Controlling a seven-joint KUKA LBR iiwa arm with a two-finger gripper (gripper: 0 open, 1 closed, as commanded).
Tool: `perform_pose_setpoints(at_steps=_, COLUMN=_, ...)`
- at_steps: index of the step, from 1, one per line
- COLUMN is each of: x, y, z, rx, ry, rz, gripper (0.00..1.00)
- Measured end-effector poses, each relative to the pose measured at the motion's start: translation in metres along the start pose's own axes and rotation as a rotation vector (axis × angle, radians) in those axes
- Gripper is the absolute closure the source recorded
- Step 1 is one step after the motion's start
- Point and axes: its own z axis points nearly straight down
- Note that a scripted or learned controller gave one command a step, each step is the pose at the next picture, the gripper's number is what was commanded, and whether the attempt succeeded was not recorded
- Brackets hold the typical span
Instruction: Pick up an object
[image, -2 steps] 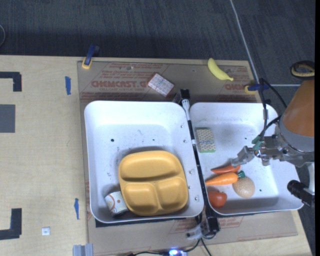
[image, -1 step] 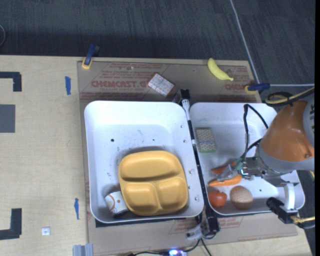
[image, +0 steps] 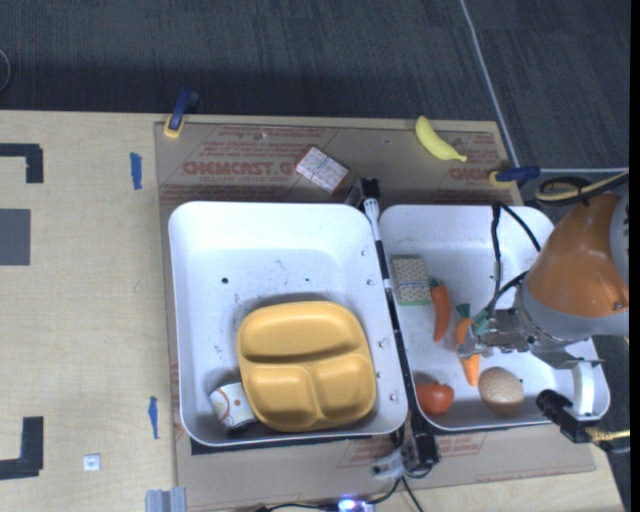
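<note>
Your gripper (image: 478, 340) hovers low beside the carrots (image: 441, 310); finger state I cannot tell. Next, probably, close and lift.

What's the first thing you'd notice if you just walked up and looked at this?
Probably the big yellow tray with three compartments, lying in the left bin. Next, the robot arm with its orange band, reaching into the right bin near a carrot, a tomato and a tan potato. A banana lies on the board behind the bins.
</note>
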Motion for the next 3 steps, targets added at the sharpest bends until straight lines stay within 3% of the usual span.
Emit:
perform_pose_setpoints(at_steps=1, x=0.074, y=-0.003, z=-0.075, rx=0.013, ry=-0.001, rz=0.001, gripper=1.00)
perform_pose_setpoints(at_steps=2, x=0.074, y=-0.004, z=-0.075, rx=0.013, ry=-0.001, rz=0.002, gripper=0.00)
perform_pose_setpoints(at_steps=3, x=0.013, y=0.000, z=-0.004, rx=0.017, ry=-0.001, rz=0.003, gripper=0.00)
